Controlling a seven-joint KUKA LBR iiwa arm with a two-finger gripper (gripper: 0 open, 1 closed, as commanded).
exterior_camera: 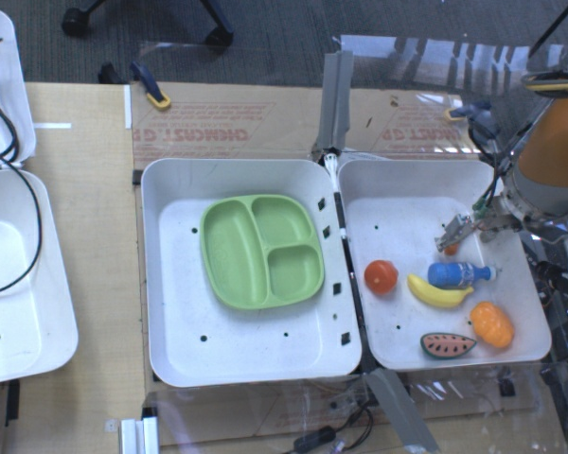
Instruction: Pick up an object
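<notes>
Nearest the camera, at the front of the right bin [360, 253], lies the watermelon slice [448, 345]; note it as the lowest item in view.

Scan L to R:

1. Left bin [161, 282] holds one green divided plate [262, 251], lying flat near the bin centre, three compartments up. Nothing rests on it. Judged a poor pick target: wide and flat, no edge a two-finger tool can straddle.
2. Right bin holds the graspable items, grouped toward its right half. Red tomato [381, 276] sits alone, apart from the rest. Banana [439, 292] lies just right of it, touching the blue bottle [460, 273], which lies on its side directly behind the banana. Orange fruit [492, 324] sits at front right, near the watermelon slice.
3. Gripper [452, 235] hangs over the right bin, just behind the bottle, at the end of the arm [549, 149] entering from the right. Fingers too small and blurred to resolve, so you cannot tell whether they are parted or closed. No item is seen between them.

Assessment: pick not yet made; approx. approach stage. All candidate objects rest on the bin floor. Tool position suggests the bottle or banana as target. Because these two touch, expect one to shift if the fingers descend between them
</notes>
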